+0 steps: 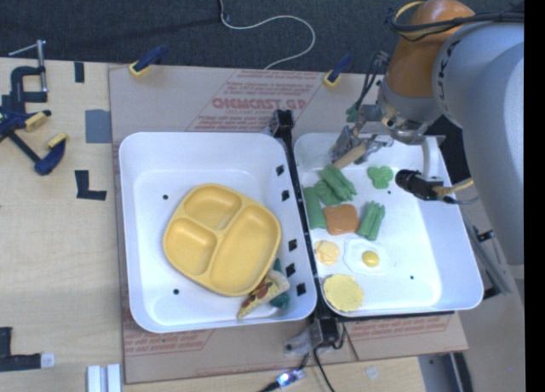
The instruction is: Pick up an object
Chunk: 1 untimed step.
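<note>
- I read the tan stick as the target: a pale, thin piece, tilted, at twelve o'clock in the right bin.
- Gripper sits right over it (whether it's pinching, I cannot tell).
- Risk: such a slim piece could slip out, or the green beans at six o'clock get nudged.

You see two white bins side by side. The left bin holds a yellow divided plate, with a pizza slice just beside its near edge. The right bin holds green vegetables, an orange block, a fried egg and a yellow disc. The gripper hangs over that bin's far left corner, near the vegetables.
</note>
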Each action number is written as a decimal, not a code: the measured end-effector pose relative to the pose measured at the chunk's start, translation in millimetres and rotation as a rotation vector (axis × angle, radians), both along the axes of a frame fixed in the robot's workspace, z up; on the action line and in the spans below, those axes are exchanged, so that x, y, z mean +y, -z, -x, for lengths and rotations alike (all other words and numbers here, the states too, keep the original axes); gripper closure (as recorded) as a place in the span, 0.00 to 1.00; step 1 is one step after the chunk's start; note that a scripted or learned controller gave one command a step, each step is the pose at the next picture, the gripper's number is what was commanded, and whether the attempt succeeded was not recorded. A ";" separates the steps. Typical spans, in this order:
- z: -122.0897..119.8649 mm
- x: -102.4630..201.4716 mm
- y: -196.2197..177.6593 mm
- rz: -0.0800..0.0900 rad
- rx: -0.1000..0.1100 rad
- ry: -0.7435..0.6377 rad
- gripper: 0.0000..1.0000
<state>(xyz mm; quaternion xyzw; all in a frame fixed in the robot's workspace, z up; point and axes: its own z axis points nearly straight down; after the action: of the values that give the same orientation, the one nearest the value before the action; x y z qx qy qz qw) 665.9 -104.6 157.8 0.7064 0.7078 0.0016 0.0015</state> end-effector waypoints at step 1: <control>-2.5 -4.7 -62.6 0.001 -0.001 0.000 1.00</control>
<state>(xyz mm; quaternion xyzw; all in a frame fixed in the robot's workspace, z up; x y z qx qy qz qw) 668.3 -109.3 220.4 0.7066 0.7076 0.0017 0.0022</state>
